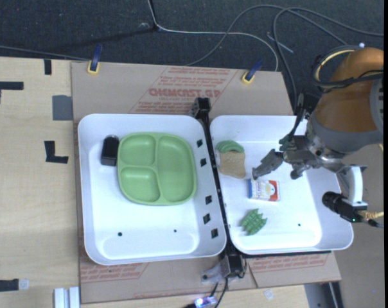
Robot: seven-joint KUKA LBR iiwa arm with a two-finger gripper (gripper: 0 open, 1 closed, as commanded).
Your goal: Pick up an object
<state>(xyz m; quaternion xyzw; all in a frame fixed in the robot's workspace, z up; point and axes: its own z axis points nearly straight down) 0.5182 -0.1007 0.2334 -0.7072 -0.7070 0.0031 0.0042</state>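
So from what I'm seeing, nothing's been picked up yet. My gripper (271,165) is hanging low in the right bin (309,236), reaching in from the right, and I can make out one dark finger (266,166) angling down toward the left. Honestly can't tell whether the fingers are apart or together from this angle, and I see nothing between them, so I'm calling the grab not done.

Closest candidate is the small card packet (265,190), white with red and blue print, lying flat just below the fingertip. Might be touching, might be a hair apart, the view won't say. Just left of the gripper there's a tan spongy block (232,165) with a green round thing (230,147) tucked against its top edge, both hard up against the divider between the bins. Further down sits a green spiky toy (252,222), off by itself with room around it.

The left bin (91,191) holds a green divided plate (157,169) and a small black block (110,151) right beside its left edge, well apart from the arm.

What's left: get around something, close, lift. My guess is the packet is awkward since it lies so flat, and the block and the green round thing are crowded by the wall.
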